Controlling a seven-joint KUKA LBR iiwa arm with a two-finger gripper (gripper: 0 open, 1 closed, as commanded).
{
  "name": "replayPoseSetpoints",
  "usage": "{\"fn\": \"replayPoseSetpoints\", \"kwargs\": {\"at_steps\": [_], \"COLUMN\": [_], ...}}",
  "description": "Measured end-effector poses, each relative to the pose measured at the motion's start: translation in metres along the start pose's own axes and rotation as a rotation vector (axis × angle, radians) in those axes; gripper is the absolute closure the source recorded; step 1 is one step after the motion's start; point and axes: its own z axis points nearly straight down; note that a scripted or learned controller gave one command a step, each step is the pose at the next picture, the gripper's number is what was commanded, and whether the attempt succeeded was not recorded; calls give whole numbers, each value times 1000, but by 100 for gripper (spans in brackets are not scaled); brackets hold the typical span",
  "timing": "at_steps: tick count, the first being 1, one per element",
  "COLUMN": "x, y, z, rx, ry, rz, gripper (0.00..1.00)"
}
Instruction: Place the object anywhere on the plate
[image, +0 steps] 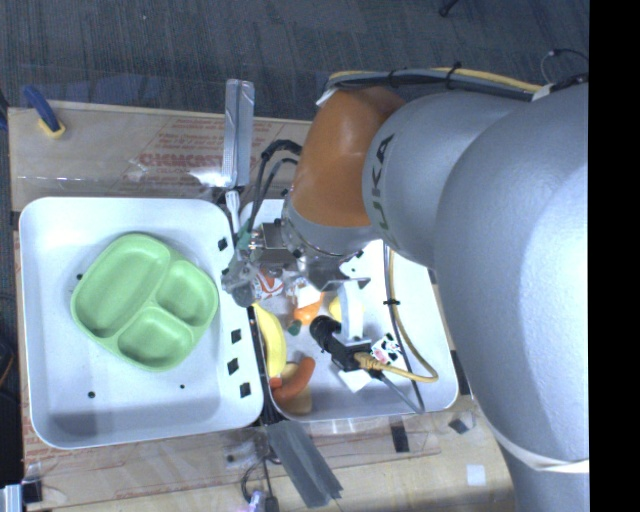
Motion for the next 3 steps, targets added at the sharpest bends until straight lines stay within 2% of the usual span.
{"fn": "replayPoseSetpoints", "kwargs": {"at_steps": [1,2,3], "x": [-18,24,23], "y": [-32,-5,-5], "z": [30,3,2], "rx": [2,-2,-2], "ry": [0,-1,0], "rz": [61,-220,-220], "gripper": [100,100,0]}}
